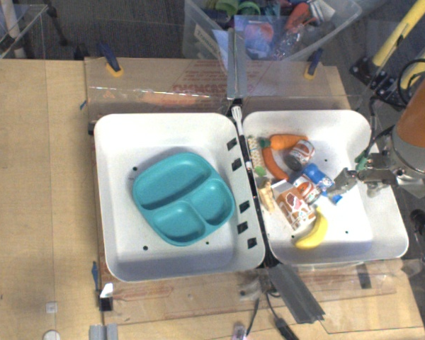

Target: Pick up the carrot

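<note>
**Fingers parked beside the pile, carrot not touched yet**

The fingers can't really be read here, so whether the gripper (348,178) is open or closed can't be told, and nothing is seen held in it. The carrot (283,142) is found up and to the left of the fingers, well apart, near the far wall of the right bin (382,239). A can (302,151) is jammed against it, with a blue packet (319,176), a carton (295,202) and a banana (312,233) crowded closer in. A grab could easily be spoiled by that clutter: the wrong item gets pinched, or the carrot gets shoved away.
</note>
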